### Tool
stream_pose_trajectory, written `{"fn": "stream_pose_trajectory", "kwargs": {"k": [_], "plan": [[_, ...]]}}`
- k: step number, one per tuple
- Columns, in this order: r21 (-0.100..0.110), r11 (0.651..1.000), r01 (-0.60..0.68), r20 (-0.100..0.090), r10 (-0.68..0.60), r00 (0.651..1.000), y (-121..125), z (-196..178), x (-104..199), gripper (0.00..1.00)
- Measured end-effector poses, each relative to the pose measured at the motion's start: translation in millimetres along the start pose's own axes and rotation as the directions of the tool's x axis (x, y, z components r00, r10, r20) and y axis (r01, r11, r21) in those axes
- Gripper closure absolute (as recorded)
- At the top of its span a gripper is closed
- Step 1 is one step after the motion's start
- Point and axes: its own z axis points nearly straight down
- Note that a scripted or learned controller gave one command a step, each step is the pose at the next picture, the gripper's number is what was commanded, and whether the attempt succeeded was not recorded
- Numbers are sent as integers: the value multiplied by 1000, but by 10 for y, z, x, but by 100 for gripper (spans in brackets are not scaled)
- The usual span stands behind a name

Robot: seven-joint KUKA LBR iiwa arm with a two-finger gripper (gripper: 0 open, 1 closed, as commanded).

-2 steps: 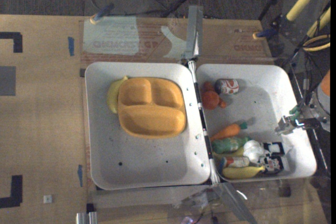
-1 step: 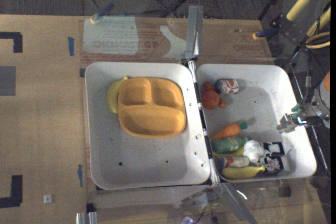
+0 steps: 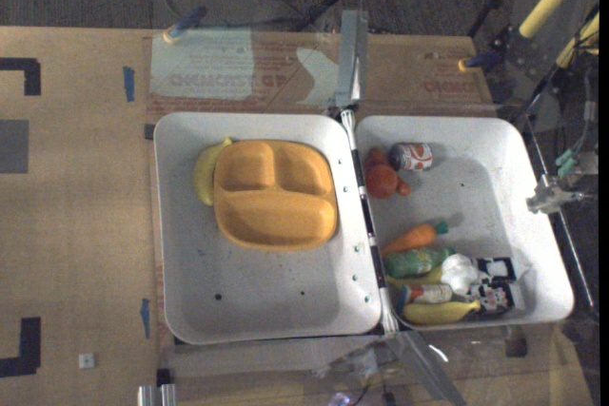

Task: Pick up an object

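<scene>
Two bins side by side

Left bin (image 3: 181, 299) holds a divided tray (image 3: 275, 193) at its upper part; right bin (image 3: 495, 195) holds small items along its left and lower sides.

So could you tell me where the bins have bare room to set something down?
Left bin: the floor in front of the orange tray is free, wall to wall. Right bin: the right half is bare, right of the can and carrot. Crowded: the front corner by the divider, with carrot, green bottle and banana packed together.

We are seeing smooth white plastic bins (image 3: 181, 233), a matt orange plastic tray (image 3: 276, 193), and a matt wooden bench (image 3: 76, 233).
</scene>
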Motion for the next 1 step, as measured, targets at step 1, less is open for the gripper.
{"fn": "stream_pose_trajectory", "kwargs": {"k": [1], "plan": [[-3,1000,3,3,-3,1000,14,-102,5,100]]}}
